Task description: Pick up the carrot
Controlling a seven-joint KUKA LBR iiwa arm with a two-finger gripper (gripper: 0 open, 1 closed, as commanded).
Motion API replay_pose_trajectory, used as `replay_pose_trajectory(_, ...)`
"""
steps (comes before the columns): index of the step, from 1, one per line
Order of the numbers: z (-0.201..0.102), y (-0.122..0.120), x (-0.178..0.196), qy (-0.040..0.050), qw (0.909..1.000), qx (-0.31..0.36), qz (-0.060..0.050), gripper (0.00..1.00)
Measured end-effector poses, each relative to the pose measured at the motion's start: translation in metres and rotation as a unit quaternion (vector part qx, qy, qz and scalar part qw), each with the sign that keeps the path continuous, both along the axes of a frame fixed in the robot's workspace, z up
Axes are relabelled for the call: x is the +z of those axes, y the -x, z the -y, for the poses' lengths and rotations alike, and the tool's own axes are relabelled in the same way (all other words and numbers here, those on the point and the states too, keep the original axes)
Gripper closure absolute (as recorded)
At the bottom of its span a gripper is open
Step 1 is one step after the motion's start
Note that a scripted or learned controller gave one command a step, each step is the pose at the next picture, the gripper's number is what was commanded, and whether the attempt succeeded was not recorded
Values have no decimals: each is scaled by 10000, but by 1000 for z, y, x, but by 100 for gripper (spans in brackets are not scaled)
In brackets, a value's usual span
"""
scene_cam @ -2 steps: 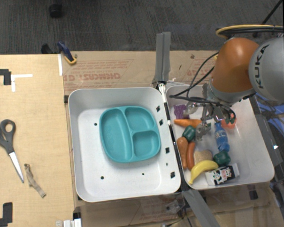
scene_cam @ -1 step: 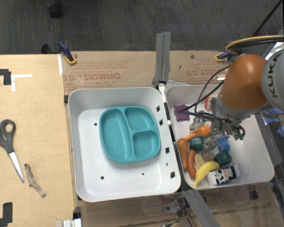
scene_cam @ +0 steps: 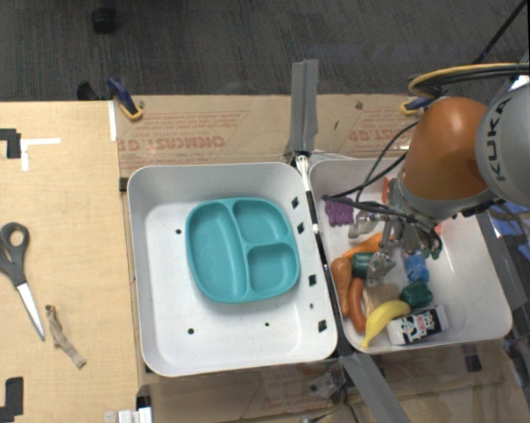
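The carrot [scene_cam: 342, 278] is an orange tapered piece lying lengthwise by the left wall of the right bin [scene_cam: 479, 302]. A dark green piece [scene_cam: 364, 264] touches its upper end. My gripper [scene_cam: 383, 255] hangs low over the middle of this bin, just right of the carrot's upper end and above the green piece. The wrist and cables hide what is directly under it. Nothing visibly hangs from it.
Crowded around the carrot are a red-orange piece [scene_cam: 358, 304], a yellow banana [scene_cam: 382, 319], a black-and-white carton [scene_cam: 417, 324], a blue item [scene_cam: 416, 267], a green item [scene_cam: 417, 292], an orange sliver [scene_cam: 365, 244] and a purple item [scene_cam: 339, 212]. The left bin [scene_cam: 165, 333] holds a teal divided plate [scene_cam: 243, 249].
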State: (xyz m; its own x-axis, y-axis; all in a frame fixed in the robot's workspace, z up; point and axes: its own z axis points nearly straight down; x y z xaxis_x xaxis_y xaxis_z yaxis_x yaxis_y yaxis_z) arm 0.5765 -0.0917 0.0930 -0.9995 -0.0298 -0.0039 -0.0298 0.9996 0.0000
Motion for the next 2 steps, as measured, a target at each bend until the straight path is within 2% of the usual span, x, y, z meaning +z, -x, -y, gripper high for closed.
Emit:
replay_pose_trajectory(1,2,27,0,-2,9992,-392,-7,0)
replay_pose_trajectory(2,9,-5,0,4,9927,1209,5,0)
